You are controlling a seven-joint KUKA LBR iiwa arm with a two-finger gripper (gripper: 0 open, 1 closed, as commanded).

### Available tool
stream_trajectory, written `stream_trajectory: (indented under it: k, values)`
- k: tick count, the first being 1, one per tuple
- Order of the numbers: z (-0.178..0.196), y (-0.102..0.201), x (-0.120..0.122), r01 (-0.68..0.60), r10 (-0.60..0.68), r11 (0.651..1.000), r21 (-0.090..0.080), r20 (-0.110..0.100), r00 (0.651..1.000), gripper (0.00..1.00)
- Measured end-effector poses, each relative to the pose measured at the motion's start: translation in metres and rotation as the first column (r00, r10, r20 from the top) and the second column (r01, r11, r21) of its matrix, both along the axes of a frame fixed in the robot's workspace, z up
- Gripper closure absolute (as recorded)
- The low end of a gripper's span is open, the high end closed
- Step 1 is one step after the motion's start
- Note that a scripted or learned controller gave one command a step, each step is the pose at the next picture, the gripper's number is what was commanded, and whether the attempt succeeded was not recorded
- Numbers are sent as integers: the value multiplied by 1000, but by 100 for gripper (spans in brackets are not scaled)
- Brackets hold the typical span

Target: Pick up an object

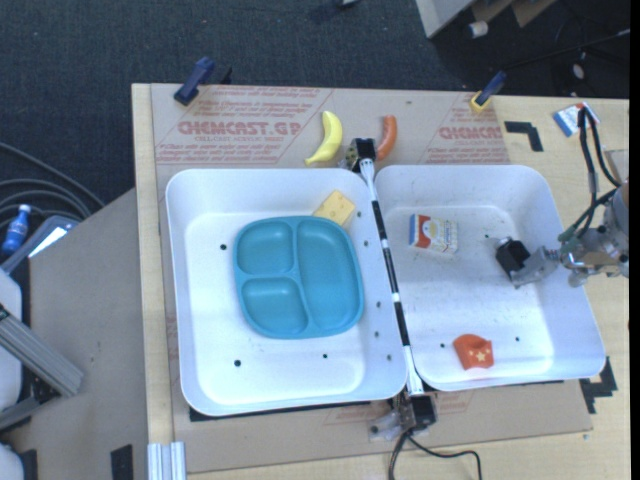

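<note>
The gripper (548, 262) was at the 3 o'clock side of the right bin (470, 298), partly cut off at the frame edge; its opening could not be determined. A small carton (433, 234) lay at its 10 o'clock, a blurred red item (474, 352) at 7 o'clock

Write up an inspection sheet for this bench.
Surface: bench bearing left bin and right bin.
Job's things: carton and red toy in right bin; blue plate and yellow block in left bin.
Clutter: banana and orange piece on bench behind the bins.
Grippers: gripper over right bin, apart from carton.
Cables: front cable; floor cables.
Surroundings: dark carpet.
</note>
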State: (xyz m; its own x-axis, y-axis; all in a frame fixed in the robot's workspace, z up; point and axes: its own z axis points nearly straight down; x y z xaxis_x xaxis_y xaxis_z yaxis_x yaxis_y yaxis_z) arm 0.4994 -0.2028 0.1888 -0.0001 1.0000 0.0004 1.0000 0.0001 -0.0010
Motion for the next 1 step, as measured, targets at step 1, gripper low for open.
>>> stream_trajectory:
  k: [1]
  values:
    - [-104,-6,68,-1,1,1000,-1,2,1000,0]
